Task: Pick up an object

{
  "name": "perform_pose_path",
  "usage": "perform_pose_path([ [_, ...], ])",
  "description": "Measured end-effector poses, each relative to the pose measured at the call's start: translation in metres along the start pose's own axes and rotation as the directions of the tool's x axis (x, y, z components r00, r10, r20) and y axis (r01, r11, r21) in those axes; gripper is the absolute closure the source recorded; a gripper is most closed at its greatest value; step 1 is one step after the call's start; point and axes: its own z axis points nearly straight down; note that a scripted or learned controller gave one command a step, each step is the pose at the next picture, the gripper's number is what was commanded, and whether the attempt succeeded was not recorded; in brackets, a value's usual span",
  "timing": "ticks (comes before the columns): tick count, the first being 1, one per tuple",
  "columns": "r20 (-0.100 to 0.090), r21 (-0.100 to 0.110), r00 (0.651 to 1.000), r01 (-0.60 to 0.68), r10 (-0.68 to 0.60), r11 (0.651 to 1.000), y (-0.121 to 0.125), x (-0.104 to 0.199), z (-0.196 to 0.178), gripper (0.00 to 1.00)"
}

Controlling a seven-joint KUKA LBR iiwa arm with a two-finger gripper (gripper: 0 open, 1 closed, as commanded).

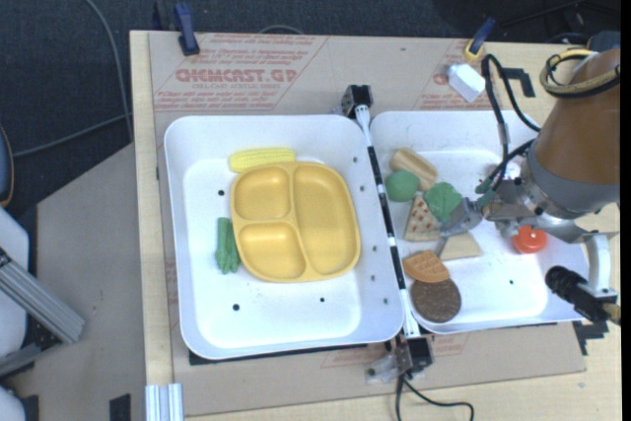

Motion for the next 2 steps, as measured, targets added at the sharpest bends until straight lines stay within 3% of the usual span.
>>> perform_pose_path([
  [1, 0.001, -0.005, 1.0, 0.001, -0.001, 1.0, 0.056, -0.003, 0.099, 0.0],
  [2, 0.001, -0.012, 1.0, 0.003, -0.003, 1.0, 0.132, -0.063, 0.102, 0.0],
])
